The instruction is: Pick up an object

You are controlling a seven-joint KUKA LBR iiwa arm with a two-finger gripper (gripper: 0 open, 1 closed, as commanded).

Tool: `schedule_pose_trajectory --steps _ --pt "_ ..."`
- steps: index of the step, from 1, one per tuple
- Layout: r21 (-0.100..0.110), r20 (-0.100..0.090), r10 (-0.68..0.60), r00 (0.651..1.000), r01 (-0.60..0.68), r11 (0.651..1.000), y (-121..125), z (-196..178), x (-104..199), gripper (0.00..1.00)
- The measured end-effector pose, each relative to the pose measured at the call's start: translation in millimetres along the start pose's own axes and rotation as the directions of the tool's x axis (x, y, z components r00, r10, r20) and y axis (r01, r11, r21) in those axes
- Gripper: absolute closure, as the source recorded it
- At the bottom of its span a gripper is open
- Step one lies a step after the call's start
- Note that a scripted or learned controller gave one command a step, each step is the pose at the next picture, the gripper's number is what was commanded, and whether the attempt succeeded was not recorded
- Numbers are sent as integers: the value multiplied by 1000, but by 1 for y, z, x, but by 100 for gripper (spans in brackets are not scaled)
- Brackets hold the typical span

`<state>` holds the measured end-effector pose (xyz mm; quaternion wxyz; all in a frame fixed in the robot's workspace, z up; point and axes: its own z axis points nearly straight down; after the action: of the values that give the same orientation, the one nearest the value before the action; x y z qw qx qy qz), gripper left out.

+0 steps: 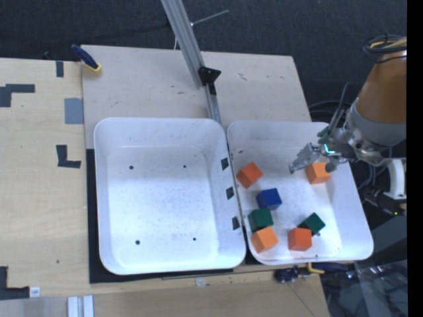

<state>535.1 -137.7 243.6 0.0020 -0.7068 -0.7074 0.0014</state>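
Since I'm parked right at the orange cube [318, 172] near the right wall of the right bin [344, 246], that's the one I'd guess I'm going for, but honestly from the camera view I can't tell if my gripper [310, 160] is spread or clamped, or whether the cube is actually between anything; it just sits touching or right beside my tip. My worry: the cube is close to the bin wall, so I could nudge it into the wall or tip it instead of catching it cleanly, and come up with nothing. Count-wise, same view: four orange cubes (mine, one at [249, 174], one at [264, 238], one at [299, 238]), two green cubes [261, 218] [312, 223], one blue cube [269, 198], all in the right bin. Two bins total, the left bin [106, 177] next door.
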Motion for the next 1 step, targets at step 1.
schedule_pose_trajectory --steps 1 --pt "-3 1 -1 1000 1 1000 1 -2 0 0"
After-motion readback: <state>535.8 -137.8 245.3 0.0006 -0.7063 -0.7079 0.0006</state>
